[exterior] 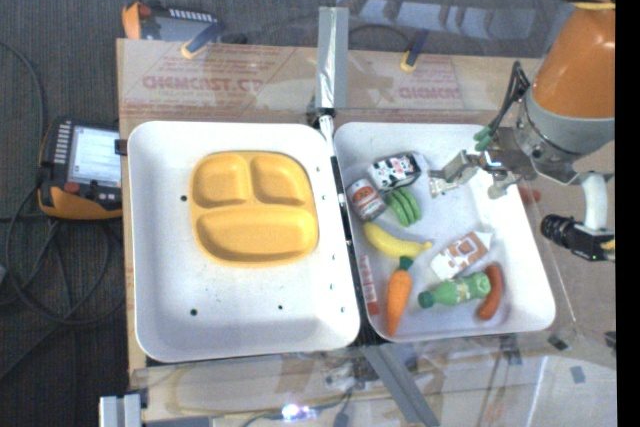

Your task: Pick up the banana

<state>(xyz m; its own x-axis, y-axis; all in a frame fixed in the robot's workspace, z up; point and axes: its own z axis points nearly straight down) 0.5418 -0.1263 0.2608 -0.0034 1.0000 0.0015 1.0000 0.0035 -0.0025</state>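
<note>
On a wooden bench seen from above, two shallow white bins sit side by side. Left bin [160, 315] holds a yellow divided tray [255, 207] with three compartments, lying near its middle. Right bin [530, 310] holds a scatter of toy groceries. The banana [393, 241] lies near that bin's centre, yellow and curved, running from upper left to lower right. Just above it are a green bunch of pods [405, 206], a small can [365, 200] and a black-and-white cow-patterned item [394, 171]. Just below the banana's right end stands the green top of an orange carrot [397, 297], which points toward the bin's front edge. To the right of the banana lies a small white and orange carton [462, 255], and below that a green bottle [457, 293] beside a reddish sausage [489, 291].

Arm [575, 75], grey with an orange band, reaches in from the right. Its gripper [470, 167] hangs over the upper right part of the right bin, well apart from the banana, with nothing between its fingers; whether the jaws are apart or together cannot be told
</note>
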